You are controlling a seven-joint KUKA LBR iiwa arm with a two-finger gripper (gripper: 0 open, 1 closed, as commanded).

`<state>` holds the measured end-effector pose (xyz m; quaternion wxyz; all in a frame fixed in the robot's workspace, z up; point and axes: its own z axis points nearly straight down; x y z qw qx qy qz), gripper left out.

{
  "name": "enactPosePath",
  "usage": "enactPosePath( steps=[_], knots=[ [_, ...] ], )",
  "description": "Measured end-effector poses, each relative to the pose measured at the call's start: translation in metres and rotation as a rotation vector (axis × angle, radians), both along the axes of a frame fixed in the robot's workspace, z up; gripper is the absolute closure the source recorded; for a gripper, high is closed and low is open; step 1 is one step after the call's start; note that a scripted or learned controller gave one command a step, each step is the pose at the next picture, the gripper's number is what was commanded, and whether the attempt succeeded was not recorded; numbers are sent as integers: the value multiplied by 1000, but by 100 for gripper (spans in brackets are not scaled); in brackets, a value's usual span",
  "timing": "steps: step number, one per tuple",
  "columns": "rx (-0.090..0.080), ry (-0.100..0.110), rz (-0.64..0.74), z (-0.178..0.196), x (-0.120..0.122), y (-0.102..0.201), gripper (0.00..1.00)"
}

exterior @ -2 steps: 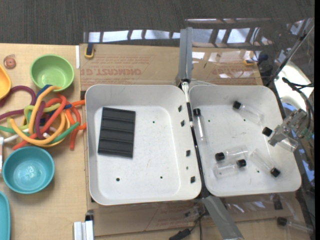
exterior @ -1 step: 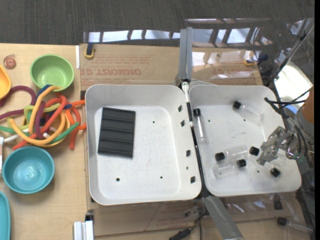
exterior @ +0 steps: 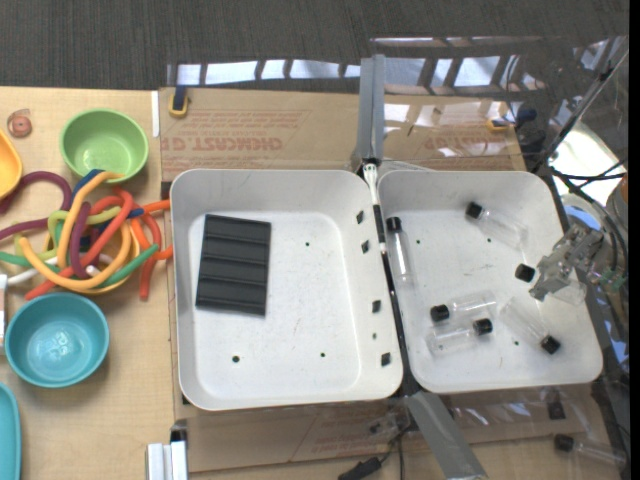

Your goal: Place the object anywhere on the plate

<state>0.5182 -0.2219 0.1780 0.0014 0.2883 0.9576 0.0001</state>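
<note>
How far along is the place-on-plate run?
Done: nothing visibly. The ridged black rectangular plate in the left white bin carries no object. In hand: the hand sits at the right white bin's right edge, near a clear plastic vial with a black cap; whether it grips anything I cannot tell. Left: grasp a vial, carry it across, set it on the plate.

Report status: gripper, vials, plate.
Gripper at right bin's right edge, above vials. Vials loose in right bin. Black plate in left bin.
</note>
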Motion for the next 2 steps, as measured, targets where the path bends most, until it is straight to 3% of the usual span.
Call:
enactPosePath(
  steps=[1, 2],
  knots=[
    [1, 2, 88, -3, -40, 0, 100],
    [0, 1, 179, 2, -39, 1, 100]
  ],
)
